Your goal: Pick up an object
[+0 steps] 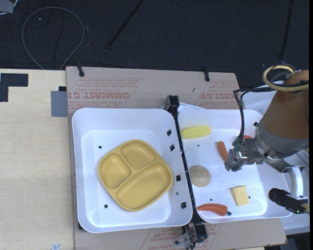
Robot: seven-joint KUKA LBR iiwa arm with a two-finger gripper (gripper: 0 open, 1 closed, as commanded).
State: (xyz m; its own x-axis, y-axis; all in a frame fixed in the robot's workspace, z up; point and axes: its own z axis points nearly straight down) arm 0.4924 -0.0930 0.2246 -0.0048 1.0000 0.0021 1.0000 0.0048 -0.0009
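While the camera is looking down at a slant on a light wooden bench (26,155), two shallow white bins are sitting side by side on a sheet of brown cardboard (146,90), with a black clip strip running between them. The left bin (86,124) is holding a yellow divided plate (135,174) with three compartments, lying flat near the bin's middle. The right bin (224,120) is holding several small toy foods. A yellow corn cob (195,132) is lying near the far left of this bin. A small orange carrot (221,149) is lying tilted to the right of the corn, just left of the gripper. A round tan piece (200,175), like a biscuit, is resting near the bin's left wall, toward the middle. A yellow cheese block (239,195) is sitting toward the near side, and an orange-red pepper or carrot with a green stem (213,209) is lying along the near rim.

The grey arm with its orange band (289,111) is reaching in from the right and hanging over the right side of the right bin. Its gripper (233,164) is pointing down and to the left, close beside the small orange carrot and above the white floor of the bin. The gripper is dark and small here, so how far open it is cannot be told, and nothing can be made out in its hold. Dark cables are trailing over the black floor at the far side of the scene.
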